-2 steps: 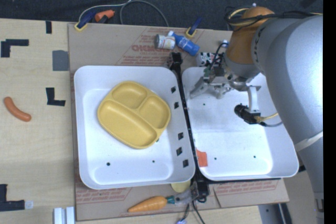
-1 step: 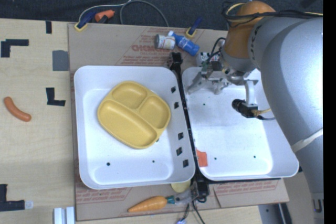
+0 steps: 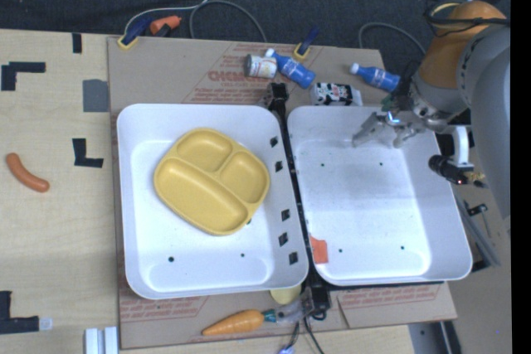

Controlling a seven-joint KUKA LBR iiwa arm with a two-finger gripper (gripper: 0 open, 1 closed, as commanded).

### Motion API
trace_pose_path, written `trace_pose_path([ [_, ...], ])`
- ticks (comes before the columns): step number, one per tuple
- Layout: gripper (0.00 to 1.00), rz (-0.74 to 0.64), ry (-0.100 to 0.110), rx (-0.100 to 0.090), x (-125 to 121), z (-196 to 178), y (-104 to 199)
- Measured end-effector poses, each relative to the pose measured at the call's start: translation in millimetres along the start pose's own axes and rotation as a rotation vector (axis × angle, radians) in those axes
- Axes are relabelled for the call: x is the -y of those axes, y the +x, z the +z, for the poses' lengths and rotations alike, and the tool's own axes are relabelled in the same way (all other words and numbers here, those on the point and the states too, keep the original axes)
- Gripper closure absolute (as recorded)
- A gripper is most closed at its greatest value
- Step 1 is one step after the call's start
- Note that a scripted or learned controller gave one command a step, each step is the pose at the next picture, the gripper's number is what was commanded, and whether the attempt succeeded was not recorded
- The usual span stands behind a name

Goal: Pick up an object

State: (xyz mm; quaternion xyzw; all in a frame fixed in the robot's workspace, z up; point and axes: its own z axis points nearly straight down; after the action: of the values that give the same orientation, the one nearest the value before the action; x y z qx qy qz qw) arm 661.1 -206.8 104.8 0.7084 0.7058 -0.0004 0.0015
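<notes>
Claw (image 3: pixel 383 131) open above right bin (image 3: pixel 431 261), yellow tray (image 3: pixel 212 180) in left bin (image 3: pixel 137 261)

- The gripper (image 3: pixel 383 131) hovers over the right bin (image 3: pixel 440 257), near its far rim, fingers spread with nothing between them.
- A yellow divided plate (image 3: pixel 212 180) lies in the left bin (image 3: pixel 137 261).
- A toy carrot (image 3: pixel 234 322) lies below the bins.
</notes>
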Motion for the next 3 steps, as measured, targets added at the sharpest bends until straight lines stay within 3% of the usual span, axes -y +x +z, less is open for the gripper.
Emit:
trace_pose_path([
  [1,0.00,-0.004,-0.004,0.002,73.5,17.9,55.6],
  [2,0.00,-0.009,-0.004,-0.001,16.5,18.5,107.1],
  [3,0.00,-0.007,0.000,-0.003,-8.3,19.1,102.0],
])
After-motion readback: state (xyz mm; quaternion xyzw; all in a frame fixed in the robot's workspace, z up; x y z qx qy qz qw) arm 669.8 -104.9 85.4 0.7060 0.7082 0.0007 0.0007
